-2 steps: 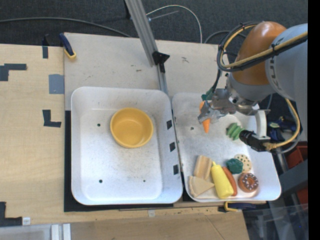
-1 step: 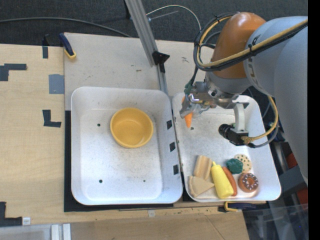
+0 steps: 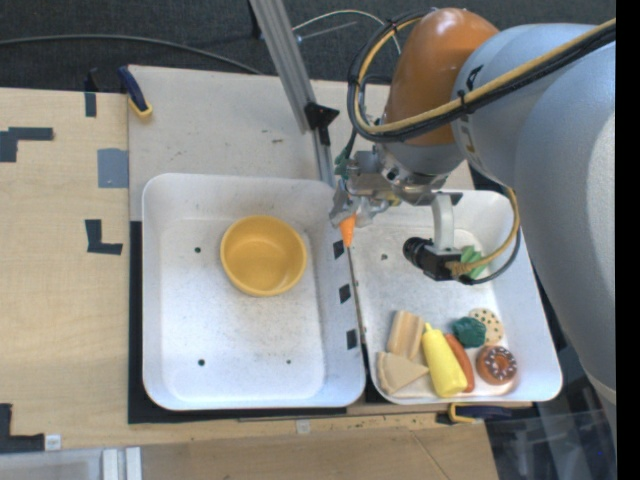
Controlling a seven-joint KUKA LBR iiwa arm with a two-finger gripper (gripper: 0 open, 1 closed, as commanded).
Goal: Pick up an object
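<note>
Orange item: a small carrot-like piece [image 3: 347, 231] hangs point-down at the tip of the gripper [image 3: 350, 214], over the divide between the two bins.
Gripper: closed down narrowly around the orange piece's top, which sits between its fingers; the piece looks clear of the bin floor, though the slant makes that hard to confirm.
Arm: the grey arm with its orange band [image 3: 432, 68] reaches in from the right, above the right bin [image 3: 500, 213].
Left bin [image 3: 170, 268]: a yellow bowl [image 3: 263, 255] stands upright near its middle.
Right bin contents: a yellow banana [image 3: 446, 360], tan bread slices [image 3: 403, 353], a red sausage [image 3: 465, 358], a doughnut [image 3: 496, 365], a green piece [image 3: 468, 330] and a cookie [image 3: 486, 320] cluster at the near edge.
Table [image 3: 60, 268]: light wood, carrying both bins.
</note>
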